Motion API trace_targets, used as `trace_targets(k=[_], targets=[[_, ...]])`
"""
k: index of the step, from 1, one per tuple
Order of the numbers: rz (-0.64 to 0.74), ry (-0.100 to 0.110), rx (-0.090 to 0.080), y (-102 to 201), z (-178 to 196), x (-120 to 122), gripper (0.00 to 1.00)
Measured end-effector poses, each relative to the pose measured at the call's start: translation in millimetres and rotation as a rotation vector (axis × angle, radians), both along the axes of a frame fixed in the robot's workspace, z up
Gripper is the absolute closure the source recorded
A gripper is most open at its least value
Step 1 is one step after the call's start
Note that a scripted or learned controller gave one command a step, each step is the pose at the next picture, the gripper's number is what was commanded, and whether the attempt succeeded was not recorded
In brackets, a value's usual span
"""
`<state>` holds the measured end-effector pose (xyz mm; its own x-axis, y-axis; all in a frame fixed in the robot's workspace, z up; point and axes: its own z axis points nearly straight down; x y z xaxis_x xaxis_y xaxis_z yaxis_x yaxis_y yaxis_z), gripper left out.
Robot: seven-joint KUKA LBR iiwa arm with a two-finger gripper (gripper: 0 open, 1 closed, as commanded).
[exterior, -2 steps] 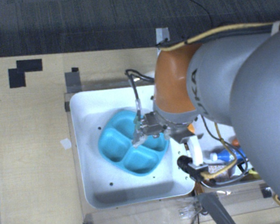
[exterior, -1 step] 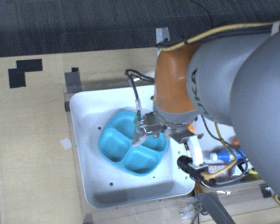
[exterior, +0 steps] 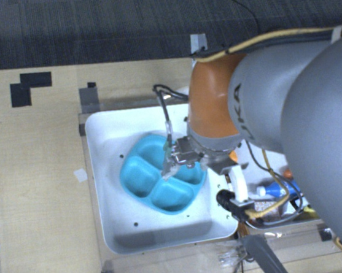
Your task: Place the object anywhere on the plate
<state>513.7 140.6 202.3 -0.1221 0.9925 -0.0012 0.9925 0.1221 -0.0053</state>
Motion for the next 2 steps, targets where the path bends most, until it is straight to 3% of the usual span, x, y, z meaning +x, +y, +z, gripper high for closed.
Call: trace_targets(k=[2], targets=[[0.000,0.000,0.000,0.0,0.0,0.0,0.00]])
